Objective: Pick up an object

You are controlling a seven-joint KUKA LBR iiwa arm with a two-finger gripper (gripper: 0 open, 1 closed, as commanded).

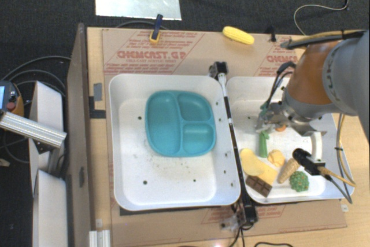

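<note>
My gripper (268,122) hangs low over the middle of the right bin (245,95), right above the top end of a green stick (263,145). Below the stick lie a yellow chunk (255,163), a small orange piece (276,157), a brown chocolate bar (258,185), a tan cone (287,171) and a green broccoli floret (299,181). These crowd the bin's near part. The grey arm with its orange band (309,75) covers the bin's right side.
The left bin (130,182) holds a teal divided plate (179,123). A black rod (226,110) runs along the seam between the bins. A yellow banana-like thing (238,35) lies on the cardboard behind the right bin.
</note>
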